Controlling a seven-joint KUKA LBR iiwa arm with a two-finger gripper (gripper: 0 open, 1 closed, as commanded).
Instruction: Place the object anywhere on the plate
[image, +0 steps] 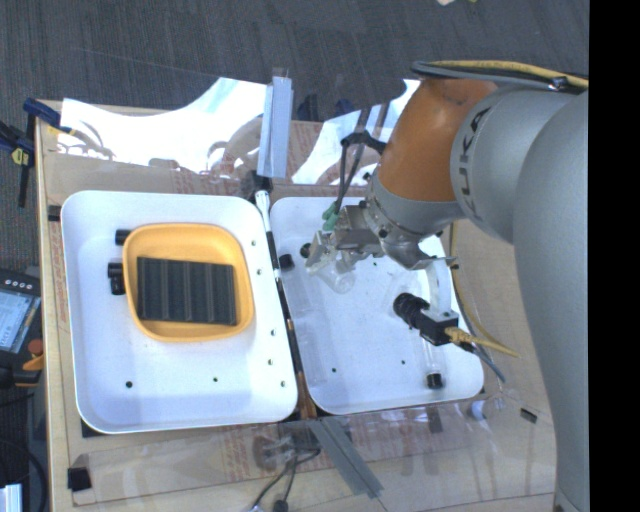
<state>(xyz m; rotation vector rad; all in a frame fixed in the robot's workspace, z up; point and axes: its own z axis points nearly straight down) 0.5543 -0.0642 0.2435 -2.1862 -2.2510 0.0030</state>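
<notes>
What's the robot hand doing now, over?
Hand over right bin. Dark ridged block lies flat on yellow plate in left bin. Nothing seen in the way.

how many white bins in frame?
2. The left bin holds the yellow plate. The right bin sits beside it, with the gripper over it. No sign of a hidden third.

Grey arm (540, 200), orange band (425, 140), perhaps silvery wrist (400, 215)

Glossy yellow plastic plate (186, 236); smooth white plastic bins (150, 385); pale wooden bench (180, 452); matt grey arm casing (535, 190)
</notes>
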